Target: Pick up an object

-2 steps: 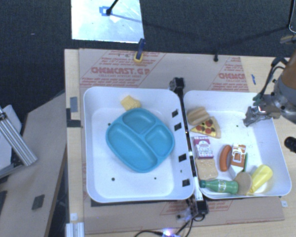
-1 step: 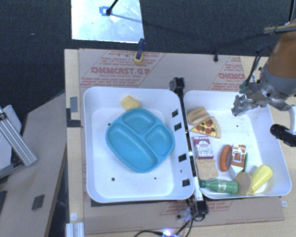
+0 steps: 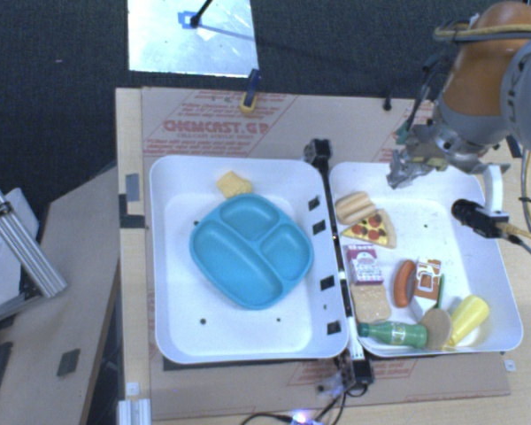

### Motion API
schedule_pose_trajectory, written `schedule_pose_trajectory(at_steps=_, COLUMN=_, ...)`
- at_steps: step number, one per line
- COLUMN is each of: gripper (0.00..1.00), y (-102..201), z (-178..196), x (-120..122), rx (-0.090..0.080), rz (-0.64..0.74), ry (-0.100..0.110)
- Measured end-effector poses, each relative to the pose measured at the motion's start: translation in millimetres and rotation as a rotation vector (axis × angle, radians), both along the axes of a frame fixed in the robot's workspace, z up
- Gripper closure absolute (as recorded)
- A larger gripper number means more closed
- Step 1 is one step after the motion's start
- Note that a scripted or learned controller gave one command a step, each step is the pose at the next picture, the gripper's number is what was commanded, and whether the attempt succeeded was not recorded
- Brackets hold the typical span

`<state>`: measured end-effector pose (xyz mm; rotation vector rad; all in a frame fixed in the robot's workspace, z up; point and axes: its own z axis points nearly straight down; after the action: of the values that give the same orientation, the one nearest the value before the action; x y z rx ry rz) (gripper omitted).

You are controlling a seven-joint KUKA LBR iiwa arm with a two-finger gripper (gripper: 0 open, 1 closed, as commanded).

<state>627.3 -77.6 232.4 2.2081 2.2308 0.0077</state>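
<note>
Left bin: blue divided plate, yellow chunk at its far edge. Right bin: hotdog bun, pizza slice, sausage, green bottle, yellow item. Gripper above right bin's far edge; jaws' state impossible to tell.

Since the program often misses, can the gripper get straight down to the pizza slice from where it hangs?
Probably yes: the gripper hangs above the right bin's far edge, and the pizza slice lies uncovered, beside the hot dog bun.
</note>
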Motion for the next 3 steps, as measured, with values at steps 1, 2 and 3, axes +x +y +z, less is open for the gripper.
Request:
schedule_pose_trajectory(at_steps=1, gripper=1.00, y=30, z=-13, x=46, rx=-0.001, rz=-0.002, ry=0.000)
schedule_pose_trajectory(at_steps=2, gripper=1.00, y=32, z=-7, x=30, rx=-0.002, rz=-0.007, ry=0.004)
schedule_pose_trajectory(at_steps=3, gripper=1.00, y=30, z=-16, x=45, rx=-0.003, rz=-0.004, ry=0.002)
